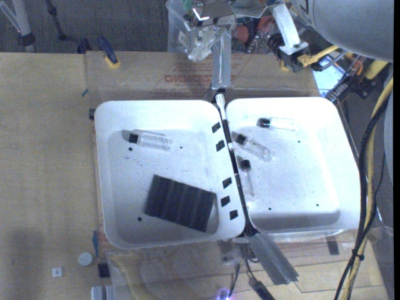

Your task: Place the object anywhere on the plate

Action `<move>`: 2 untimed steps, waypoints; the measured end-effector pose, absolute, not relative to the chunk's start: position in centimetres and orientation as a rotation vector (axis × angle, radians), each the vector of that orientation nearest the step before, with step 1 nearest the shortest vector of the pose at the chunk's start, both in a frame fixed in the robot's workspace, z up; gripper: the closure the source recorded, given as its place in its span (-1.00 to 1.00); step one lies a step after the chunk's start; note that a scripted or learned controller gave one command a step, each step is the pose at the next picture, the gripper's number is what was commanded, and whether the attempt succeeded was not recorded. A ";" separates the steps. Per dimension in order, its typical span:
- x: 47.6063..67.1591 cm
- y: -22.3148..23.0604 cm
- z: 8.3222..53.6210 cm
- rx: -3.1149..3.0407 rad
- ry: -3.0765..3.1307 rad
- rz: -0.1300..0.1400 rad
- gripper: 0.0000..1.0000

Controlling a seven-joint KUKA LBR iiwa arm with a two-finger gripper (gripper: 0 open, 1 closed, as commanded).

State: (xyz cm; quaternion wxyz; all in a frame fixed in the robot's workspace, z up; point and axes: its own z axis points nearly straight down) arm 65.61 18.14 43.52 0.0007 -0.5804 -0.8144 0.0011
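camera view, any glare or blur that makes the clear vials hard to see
In the camera view the white bins are brightly lit and washed out, so the clear vials nearly vanish: the left bin's vial and the three in the right bin show mostly by their black caps. The dark ridged plate stands out sharply. The arm at top right is close and soft-focused.

Clear plastic vial (149, 139) (glossy); matt ribbed plate (180, 203).
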 end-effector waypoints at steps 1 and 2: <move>66.6 19.9 41.1 -1.055 -2.958 0.001 1.00; 61.1 22.4 42.7 -1.722 -2.626 0.003 1.00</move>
